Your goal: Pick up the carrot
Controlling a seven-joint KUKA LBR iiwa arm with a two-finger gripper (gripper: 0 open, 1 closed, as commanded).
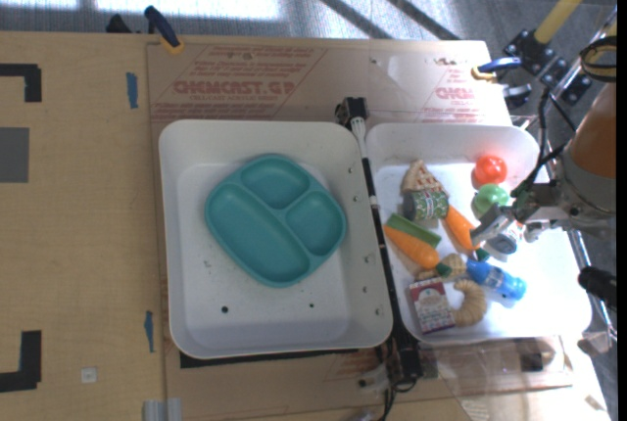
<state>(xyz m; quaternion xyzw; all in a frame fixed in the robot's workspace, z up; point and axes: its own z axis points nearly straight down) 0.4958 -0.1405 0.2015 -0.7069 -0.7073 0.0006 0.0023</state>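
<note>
The surface carries 2 shallow white bins side by side. The left bin contains 1 teal divided plate with 3 compartments, lying roughly in the middle of the bin floor.

The right bin holds the loose items. The carrot lies in the left half of this bin, orange, set diagonally, with a green strip along its upper side. A second orange piece lies just to its right, also tilted. Above the carrot sits a small dark can, and above the can a triangular brown and white item. A red round item rests near the upper right of the bin, with a green round item directly below it. A blue bottle lies on its side in the lower right area. A tan curved item and a red and white box sit near the front wall.

The arm enters from the right, its orange band above the wrist. The gripper is low over the right bin, between the green round item and the blue bottle, and to the right of the carrot. Whether its fingers are apart or together cannot be determined. The carrot is apart from the gripper, with the second orange piece between them.
</note>
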